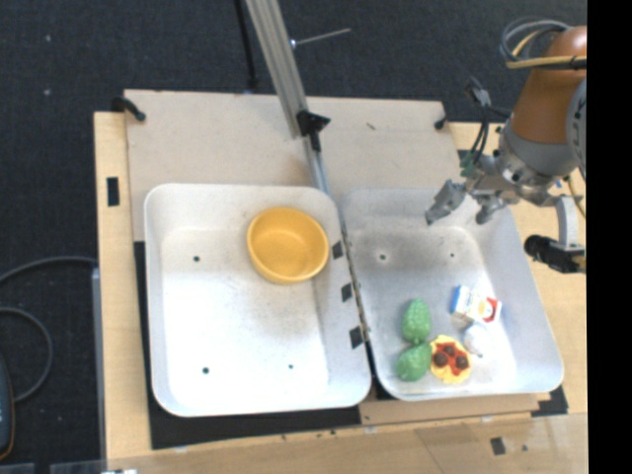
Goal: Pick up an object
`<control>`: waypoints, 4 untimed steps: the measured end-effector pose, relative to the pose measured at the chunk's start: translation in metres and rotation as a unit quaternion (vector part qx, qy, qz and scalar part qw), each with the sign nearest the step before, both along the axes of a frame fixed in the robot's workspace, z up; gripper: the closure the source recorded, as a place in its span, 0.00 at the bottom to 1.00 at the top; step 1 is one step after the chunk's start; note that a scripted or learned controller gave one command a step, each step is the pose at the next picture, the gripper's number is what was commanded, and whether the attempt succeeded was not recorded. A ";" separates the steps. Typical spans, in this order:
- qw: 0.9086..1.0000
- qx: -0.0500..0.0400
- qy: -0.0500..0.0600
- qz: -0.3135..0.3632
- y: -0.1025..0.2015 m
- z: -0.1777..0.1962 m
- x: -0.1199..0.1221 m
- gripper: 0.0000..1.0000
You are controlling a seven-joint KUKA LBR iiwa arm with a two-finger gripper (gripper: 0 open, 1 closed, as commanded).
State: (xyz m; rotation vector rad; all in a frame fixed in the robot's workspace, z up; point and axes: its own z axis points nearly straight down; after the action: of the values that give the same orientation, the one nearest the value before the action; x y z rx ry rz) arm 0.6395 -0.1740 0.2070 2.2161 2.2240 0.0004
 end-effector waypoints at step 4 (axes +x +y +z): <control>1.000 -0.002 -0.001 -0.001 -0.008 -0.095 0.002 1.00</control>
State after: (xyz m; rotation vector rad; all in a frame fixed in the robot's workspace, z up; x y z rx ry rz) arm 0.6413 -0.1818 0.1123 2.2167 2.2184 -0.0019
